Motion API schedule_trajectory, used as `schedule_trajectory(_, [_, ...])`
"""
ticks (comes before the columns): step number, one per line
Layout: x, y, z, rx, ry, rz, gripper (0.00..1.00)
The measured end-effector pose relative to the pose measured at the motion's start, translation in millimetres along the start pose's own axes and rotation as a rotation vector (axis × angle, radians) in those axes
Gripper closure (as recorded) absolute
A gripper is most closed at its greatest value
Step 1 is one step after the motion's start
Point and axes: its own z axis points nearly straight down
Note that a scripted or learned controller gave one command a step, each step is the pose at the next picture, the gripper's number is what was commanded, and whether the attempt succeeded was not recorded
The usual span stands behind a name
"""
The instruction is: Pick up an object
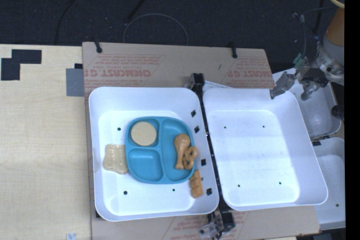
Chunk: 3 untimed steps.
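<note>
Two shallow white plastic bins side by side on a cardboard-topped bench, seen from above. In the left bin (107, 104), a blue three-compartment plastic tray (147, 168) near the middle, holding a round tan disc (143, 133) in its far-left compartment and a tan bone-like toy with a pretzel shape (184, 152) in its right compartment. Just off the tray's left edge, a pale beige bread-like slab (115, 158); at the tray's near-right corner, a small brown ridged piece (196, 184). Grey two-finger gripper (295, 85) poised above the far-right corner of the right bin (264, 160), fingers spread apart, nothing between them. Best done by crossing to the left bin, centring over one loose piece such as the beige slab, descending straight, closing fully before lifting
</note>
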Motion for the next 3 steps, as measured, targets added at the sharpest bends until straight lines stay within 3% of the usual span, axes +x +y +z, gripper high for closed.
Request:
schedule_trajectory(1, [0.1,1.9,-7.0,-0.012,-0.003,-0.002,0.00])
schedule_trajectory(3, [3.3,7.1,101.4,-0.007,-0.001,-0.004,0.00])
